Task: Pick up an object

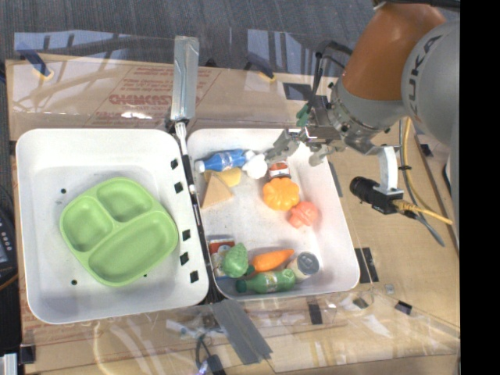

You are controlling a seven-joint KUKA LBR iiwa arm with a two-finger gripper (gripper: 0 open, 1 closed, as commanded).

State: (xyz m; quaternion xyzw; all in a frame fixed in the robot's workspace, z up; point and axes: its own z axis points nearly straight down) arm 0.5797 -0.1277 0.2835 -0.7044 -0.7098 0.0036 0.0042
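Claw [299, 148] over the right bin's [344, 237] far edge.
I can't tell its finger spread; its metal blurs together above the orange pumpkin [280, 194].

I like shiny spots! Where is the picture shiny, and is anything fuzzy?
In the camera view, glare streaks the clear sheet behind the bins; the white left bin looks bright and washed out; the small toys near the gripper look a little soft.
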